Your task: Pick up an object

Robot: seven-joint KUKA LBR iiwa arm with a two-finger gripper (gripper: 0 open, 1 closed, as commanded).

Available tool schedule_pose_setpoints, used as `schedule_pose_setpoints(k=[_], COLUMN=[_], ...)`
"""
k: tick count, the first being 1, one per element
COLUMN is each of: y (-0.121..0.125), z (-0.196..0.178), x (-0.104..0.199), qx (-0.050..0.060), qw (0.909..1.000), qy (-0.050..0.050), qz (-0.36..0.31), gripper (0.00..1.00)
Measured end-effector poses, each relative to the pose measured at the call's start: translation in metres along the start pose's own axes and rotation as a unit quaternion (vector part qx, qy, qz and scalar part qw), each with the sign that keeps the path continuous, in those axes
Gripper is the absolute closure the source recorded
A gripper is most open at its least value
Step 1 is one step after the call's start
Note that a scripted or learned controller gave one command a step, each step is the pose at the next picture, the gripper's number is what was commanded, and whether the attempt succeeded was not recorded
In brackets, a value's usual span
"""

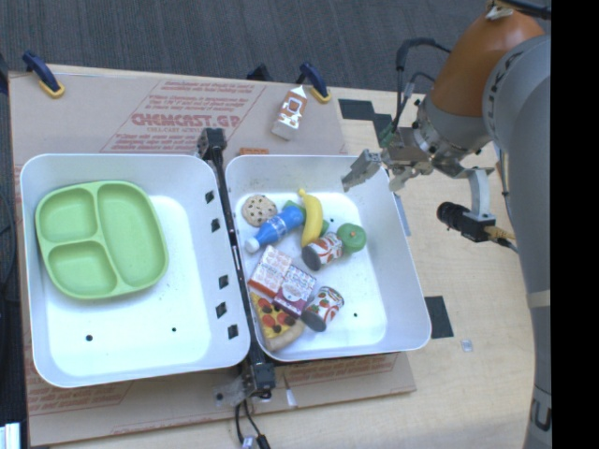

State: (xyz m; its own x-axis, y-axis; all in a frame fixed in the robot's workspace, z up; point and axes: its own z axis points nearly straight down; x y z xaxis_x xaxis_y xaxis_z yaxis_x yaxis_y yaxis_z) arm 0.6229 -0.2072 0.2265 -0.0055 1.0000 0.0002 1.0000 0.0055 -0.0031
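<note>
The right bin (398, 293) holds several small items: a cookie (257, 210), a blue bottle (279, 224), a banana (312, 216), a green apple (351, 238), a can (323, 250), a red-and-white box (284, 279), a pizza slice (274, 321) and a second can (324, 308). My gripper (378, 174) hovers over the bin's far right corner, above and to the right of the banana. Its two fingers are spread open, and nothing sits between them.
A green divided plate (101, 238) lies in the left bin (131, 344). A small carton (291, 112) stands on the cardboard sheet (159, 110) behind the bins. Blue clamps (43, 73) hold the sheet's far edge. The arm (487, 54) fills the upper right.
</note>
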Motion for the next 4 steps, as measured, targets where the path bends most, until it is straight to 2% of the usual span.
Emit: schedule_pose_setpoints(k=[1,2,3,4], y=[-0.059,-0.058,-0.095,-0.044], z=[0.135,0.123,0.013,-0.015], x=[0.001,0.000,0.019,-0.002], qx=[0.000,0.000,-0.001,-0.001], qw=[1.0000,1.0000,1.0000,1.0000], qy=[0.000,0.000,0.000,0.000], qz=[-0.001,-0.003,0.000,0.000], gripper=[0.00,1.00,1.00,1.00])
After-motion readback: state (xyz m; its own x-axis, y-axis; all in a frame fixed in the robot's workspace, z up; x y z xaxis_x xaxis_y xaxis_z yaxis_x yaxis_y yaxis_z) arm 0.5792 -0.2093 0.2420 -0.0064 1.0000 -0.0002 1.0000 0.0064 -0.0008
